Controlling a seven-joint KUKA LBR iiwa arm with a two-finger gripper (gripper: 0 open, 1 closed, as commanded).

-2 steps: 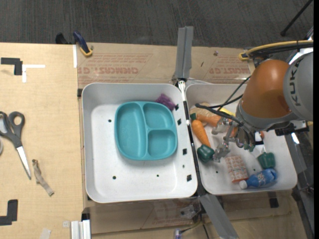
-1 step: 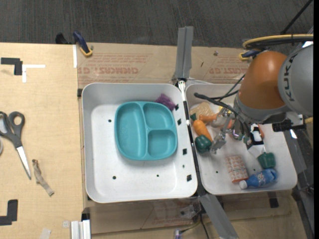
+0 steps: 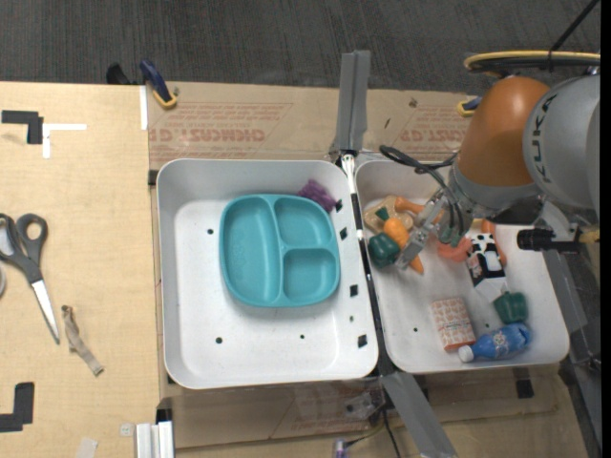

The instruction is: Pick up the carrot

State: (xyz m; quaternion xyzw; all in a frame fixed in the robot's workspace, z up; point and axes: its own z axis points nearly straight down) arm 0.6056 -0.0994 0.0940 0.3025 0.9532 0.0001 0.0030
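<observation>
Camera view: arm reaches in from the right, gripper (image 3: 427, 229) low over the top-left part of the right bin (image 3: 535, 351). Fingers clenched on the carrot (image 3: 412, 255); it hangs tilted between them, just beside a dark green round thing (image 3: 384, 249). More orange pieces behind it near the bin's far wall. Same bin: black-and-white carton (image 3: 486, 257), pink box (image 3: 452, 322), blue bottle (image 3: 496, 343), green block (image 3: 511, 305). Left bin (image 3: 181, 351) carries a teal divided plate (image 3: 281, 250), purple item (image 3: 318, 195) at its far edge. Scissors (image 3: 29, 260) on the bench, well left.

Bright even overhead light, soft faint shadows inside the 2 bins (image 3: 172, 284), sharp focus, no glare
</observation>
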